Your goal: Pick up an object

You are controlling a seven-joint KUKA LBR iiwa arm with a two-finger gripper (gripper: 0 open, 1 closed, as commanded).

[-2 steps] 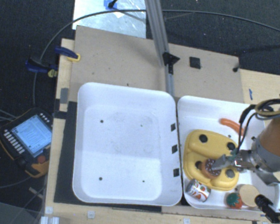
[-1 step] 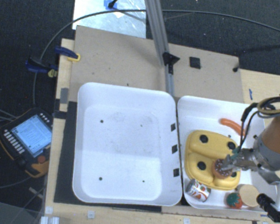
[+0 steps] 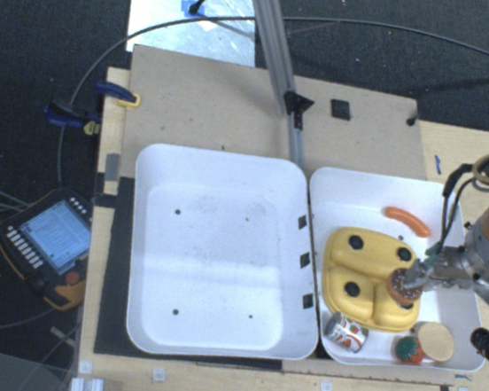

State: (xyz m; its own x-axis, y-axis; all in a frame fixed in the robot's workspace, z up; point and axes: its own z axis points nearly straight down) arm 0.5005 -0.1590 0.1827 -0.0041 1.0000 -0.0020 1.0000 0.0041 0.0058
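While the yellow toy lies in the right bin, the gripper presses down at its right edge, grip impossible to tell; reaching stage, a firm close and lift seemingly next.

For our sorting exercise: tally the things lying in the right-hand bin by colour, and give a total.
Yellow: 1, the big moulded piece
Orange: 1, the sausage shape
Tan: 1, the round piece
Red-and-green: 1, the small ball
Red-and-white: 1, the small can
Total: 5
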